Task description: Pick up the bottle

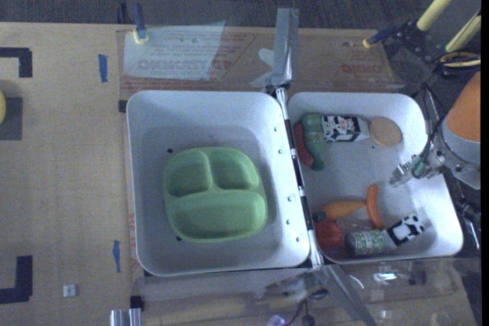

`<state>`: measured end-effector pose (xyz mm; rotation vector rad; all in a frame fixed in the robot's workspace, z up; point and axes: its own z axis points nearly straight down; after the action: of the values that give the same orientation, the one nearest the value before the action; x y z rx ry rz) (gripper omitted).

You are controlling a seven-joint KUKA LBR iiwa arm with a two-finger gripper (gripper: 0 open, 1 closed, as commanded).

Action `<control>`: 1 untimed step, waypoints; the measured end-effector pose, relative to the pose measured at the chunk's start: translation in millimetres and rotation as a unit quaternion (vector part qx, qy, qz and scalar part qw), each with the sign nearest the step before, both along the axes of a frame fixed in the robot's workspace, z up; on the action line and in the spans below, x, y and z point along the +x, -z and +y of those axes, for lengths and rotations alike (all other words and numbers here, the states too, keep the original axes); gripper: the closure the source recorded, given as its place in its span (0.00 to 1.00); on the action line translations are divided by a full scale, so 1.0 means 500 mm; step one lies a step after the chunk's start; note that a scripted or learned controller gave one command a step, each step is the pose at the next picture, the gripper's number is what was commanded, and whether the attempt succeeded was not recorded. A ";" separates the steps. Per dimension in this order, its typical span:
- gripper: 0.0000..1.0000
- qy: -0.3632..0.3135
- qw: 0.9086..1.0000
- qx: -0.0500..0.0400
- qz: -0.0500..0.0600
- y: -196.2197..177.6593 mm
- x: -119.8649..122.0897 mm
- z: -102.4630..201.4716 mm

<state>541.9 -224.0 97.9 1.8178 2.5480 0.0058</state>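
A bottle (pixel 336 127) with a green cap and a black-and-white cow label lies on its side at the back of the right bin (pixel 437 234). My gripper (pixel 409 172) reaches in from the right and hangs over the bin's right middle. It is in front of the bottle and to its right, well apart from it. Nothing shows between its tips. The arm's orange band (pixel 467 112) is at the right edge.
Around the bottle lie a tan disc (pixel 386 132), a red piece (pixel 303 145) and a green piece (pixel 315 155). Near the front are a carrot (pixel 344 208), an orange piece (pixel 373 206), a red item (pixel 330 234), a green can (pixel 367 242) and a cow-patterned block (pixel 406 229). The left bin (pixel 145 164) holds a green divided plate (pixel 187 221).
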 end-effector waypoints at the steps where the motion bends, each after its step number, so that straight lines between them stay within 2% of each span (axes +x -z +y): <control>1: 1.00 0.001 1.000 -0.001 -0.002 -0.021 0.002 -0.001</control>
<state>543.1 -224.4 108.5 1.8172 2.5426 0.0086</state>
